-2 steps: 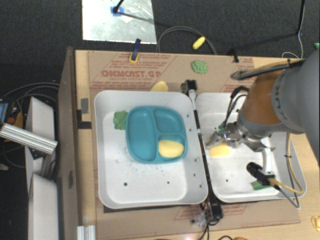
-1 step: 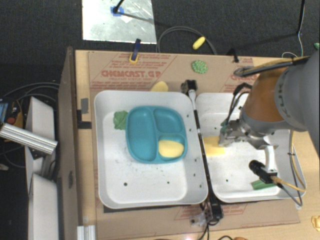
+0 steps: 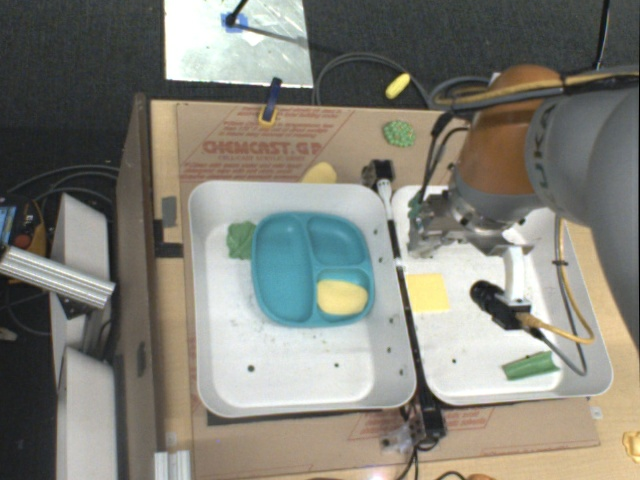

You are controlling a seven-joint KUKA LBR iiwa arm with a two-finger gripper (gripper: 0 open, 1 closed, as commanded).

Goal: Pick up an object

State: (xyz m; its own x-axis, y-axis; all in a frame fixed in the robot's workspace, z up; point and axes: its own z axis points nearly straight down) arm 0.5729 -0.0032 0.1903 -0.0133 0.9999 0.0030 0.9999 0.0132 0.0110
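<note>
Yellow square (image 3: 428,292) below jaws (image 3: 425,236)

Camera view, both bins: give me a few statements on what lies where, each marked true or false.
1. A blue tray lies in the left bin. True.
2. A yellow lump sits in one tray compartment. True.
3. The yellow square lies in the left bin. False: it lies in the right bin.
4. A green piece lies near the right bin's front edge. True.
5. The gripper is above the tray. False: it is over the right bin, near the yellow square.
</note>
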